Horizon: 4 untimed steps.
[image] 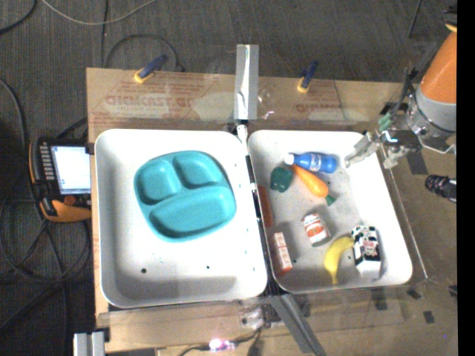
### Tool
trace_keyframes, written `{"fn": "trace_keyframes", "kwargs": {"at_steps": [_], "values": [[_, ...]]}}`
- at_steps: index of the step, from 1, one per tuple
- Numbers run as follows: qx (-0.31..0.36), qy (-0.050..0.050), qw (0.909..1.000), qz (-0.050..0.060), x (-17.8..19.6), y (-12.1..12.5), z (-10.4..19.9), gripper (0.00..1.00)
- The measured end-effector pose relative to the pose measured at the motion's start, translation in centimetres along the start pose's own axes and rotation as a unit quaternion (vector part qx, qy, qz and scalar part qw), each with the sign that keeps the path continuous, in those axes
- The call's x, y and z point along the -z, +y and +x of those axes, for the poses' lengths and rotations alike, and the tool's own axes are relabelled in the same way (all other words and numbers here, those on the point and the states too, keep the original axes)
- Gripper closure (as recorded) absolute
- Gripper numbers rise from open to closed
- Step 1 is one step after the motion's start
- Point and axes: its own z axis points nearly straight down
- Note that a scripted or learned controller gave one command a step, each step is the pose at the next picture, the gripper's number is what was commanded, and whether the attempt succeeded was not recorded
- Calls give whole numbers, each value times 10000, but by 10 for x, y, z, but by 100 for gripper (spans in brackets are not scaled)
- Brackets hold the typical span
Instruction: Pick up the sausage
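The claw (369, 147) hangs over the far right corner of the right bin (401, 225), close to the cap end of a blue and white bottle (315, 162); whether it is open or closed I cannot tell, because it is small and blurred against the white wall; nothing is seen in its hold. Above it, the wrist with the orange band (445, 73) enters from the right.

Next to the bottle lies a carrot (312, 182), touching it, and a dark green piece (280, 178) sits just beside the carrot. Further toward the near side are a small can (316, 228), a banana (336, 256) and a black and white carton (366, 247) touching the banana.

The sausage (263, 205), as I judge it, is the thin reddish stick lying along the left wall of the right bin, well apart from the claw. A flat reddish packet (282, 252) lies near its lower end. Being pressed to the wall, it probably leaves little room on that side, so I think the grasp should cross its width at the free side. The left bin (104, 150) holds a teal divided plate (185, 195).
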Motion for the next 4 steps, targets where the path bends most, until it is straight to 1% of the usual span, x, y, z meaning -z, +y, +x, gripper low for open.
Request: {"fn": "trace_keyframes", "kwargs": {"at_steps": [1, 2, 3, 4], "values": [[-500, -1, 9987, 9, -82, -41, 57, 0], [-1503, -20, 9886, -1, -40, 0, 28, 0], [-10, -29, 10000, -60, -148, -9, 82, 0], [-1417, -25, 9899, -80, -148, -3, 107, 0]]}}
